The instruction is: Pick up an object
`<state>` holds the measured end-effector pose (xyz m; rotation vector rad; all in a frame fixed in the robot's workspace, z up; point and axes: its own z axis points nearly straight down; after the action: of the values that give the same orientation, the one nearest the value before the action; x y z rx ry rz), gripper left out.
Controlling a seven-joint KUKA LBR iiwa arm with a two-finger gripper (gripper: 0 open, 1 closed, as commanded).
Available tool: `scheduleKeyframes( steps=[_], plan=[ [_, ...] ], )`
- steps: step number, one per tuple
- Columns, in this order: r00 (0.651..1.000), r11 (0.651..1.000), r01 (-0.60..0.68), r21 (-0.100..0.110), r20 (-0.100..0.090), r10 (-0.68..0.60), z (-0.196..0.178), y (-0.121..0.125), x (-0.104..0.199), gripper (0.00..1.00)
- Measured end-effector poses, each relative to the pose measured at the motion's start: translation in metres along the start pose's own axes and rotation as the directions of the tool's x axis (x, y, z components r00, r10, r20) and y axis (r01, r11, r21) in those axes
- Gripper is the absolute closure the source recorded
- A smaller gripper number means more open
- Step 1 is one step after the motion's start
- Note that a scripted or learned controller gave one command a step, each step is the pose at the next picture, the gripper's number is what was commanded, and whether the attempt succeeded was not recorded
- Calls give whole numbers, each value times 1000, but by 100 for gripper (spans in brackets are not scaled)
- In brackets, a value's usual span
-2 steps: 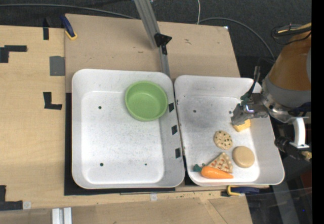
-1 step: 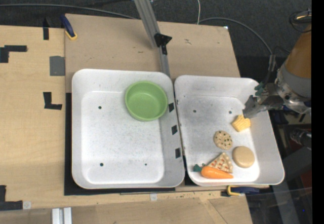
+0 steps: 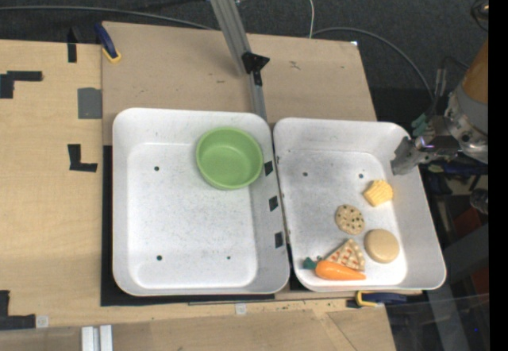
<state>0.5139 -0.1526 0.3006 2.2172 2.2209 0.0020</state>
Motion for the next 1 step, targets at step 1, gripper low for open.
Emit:
scheduleKeyframes(
  steps=[1],
  plan=[
    [1000,1000,4,4,-2,-4,4,12,43,100]
  ],
)
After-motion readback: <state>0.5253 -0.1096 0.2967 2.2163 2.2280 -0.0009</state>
